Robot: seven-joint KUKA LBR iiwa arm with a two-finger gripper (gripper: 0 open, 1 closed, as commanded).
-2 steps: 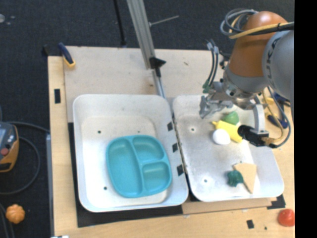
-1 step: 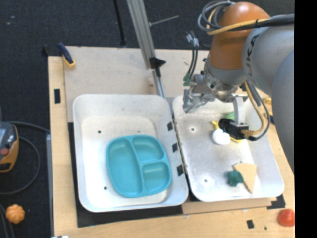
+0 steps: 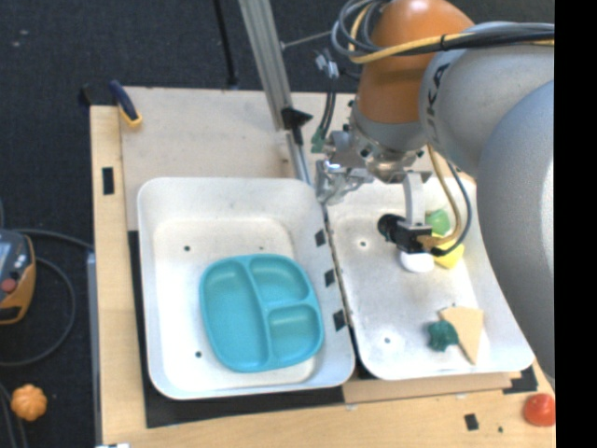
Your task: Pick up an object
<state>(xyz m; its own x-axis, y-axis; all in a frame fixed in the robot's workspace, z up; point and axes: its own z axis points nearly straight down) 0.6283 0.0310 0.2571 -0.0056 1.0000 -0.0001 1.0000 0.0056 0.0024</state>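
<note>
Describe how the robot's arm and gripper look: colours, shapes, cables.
The arm is thick, rounded and grey, with a glossy orange band above the wrist. Dark cables loop beside and over that band. The gripper is small and made of grey metal.

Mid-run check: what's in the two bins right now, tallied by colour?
Teal: 1, divided plate, left bin
Green: 2, green piece and green lump, right bin
Yellow: 1, yellow piece
White: 1, white piece
Tan: 1, tan wedge
Total: 6
</note>
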